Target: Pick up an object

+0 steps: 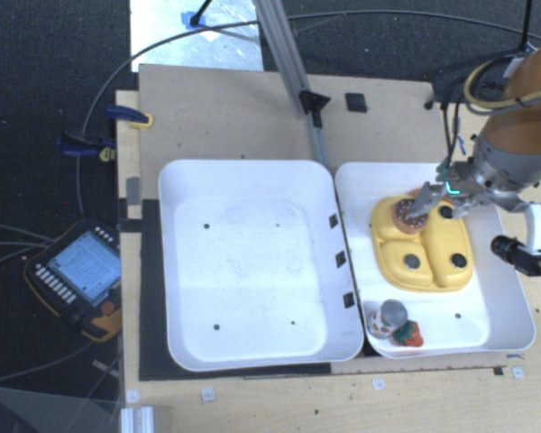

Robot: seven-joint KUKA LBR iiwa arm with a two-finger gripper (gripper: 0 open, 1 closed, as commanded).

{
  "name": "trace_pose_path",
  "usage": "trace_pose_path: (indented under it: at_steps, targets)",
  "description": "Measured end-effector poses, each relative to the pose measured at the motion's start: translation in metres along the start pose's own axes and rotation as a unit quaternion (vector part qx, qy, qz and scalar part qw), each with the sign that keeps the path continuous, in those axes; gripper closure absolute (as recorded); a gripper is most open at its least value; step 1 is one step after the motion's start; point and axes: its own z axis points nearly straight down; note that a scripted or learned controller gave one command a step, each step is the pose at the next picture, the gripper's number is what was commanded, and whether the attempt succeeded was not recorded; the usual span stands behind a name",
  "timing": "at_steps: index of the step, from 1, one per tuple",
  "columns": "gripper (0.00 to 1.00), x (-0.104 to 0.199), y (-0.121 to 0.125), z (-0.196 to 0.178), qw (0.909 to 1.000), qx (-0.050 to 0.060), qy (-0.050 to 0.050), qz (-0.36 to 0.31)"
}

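Arm enters from the right edge, grey links with the orange band showing at upper right. The hand (421, 207) is lowered into the right bin (509, 318), its tip over the upper left part of a yellow moulded plastic toy (430, 251). State of the hand: cannot tell; its tip is too small and too mixed with what lies under it to read.

Yellow toy: lies flat in the upper middle of the right bin, rounded lobes, with dark round spots on its top face. A small brownish round piece (404, 214) sits on its upper left lobe, right at the tip of the hand; whether the hand touches it or merely stands over it cannot be made out.

Near corner of the right bin, by the wall shared with the left bin: a small grey round object (393, 312), and just beside it a small red and green object (410, 335), touching or nearly so. Both well apart from the hand.

Left bin (176, 242): white floor with a few small dark dots.

Both bins rest side by side on a tan board surface (225, 115). A grey pole (284, 39) slants across the board's far side. Blue and yellow clamps (126, 115) sit at the board's left edge. On the floor to the left, a teach pendant (79, 273) with a lit screen, cables trailing round it.
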Motion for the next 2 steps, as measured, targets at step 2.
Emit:
trace_pose_path:
  at_steps: [2]
  targets:
    - [0.0,-0.009,-0.004,0.054,1.0,0.001,-0.001,0.002]
